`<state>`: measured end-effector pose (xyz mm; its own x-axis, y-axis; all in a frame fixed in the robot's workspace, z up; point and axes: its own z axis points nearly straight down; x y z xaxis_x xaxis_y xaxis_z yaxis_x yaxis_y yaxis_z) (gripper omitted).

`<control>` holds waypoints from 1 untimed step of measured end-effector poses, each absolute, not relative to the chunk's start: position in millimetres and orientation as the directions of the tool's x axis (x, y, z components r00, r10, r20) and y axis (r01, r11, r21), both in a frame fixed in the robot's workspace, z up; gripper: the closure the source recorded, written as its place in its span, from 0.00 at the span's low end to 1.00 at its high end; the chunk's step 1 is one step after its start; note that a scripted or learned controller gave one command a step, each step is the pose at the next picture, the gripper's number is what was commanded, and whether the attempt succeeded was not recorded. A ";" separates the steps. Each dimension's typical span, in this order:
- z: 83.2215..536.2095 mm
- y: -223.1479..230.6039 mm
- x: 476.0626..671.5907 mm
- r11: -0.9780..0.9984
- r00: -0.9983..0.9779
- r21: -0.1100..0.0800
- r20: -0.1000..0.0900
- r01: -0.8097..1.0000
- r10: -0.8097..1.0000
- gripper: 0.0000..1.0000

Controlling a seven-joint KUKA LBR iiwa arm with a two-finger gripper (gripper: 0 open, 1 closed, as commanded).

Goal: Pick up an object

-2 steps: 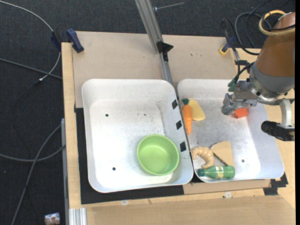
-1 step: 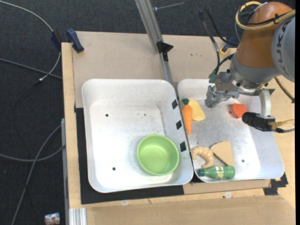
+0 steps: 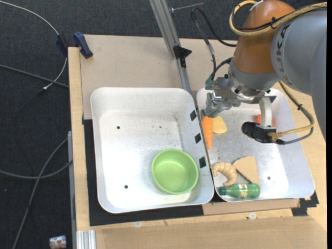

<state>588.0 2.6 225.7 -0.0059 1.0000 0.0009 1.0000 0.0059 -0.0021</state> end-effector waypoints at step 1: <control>220.5 52.5 609.3 0.004 -0.004 -0.002 0.001 1.000 1.000 1.00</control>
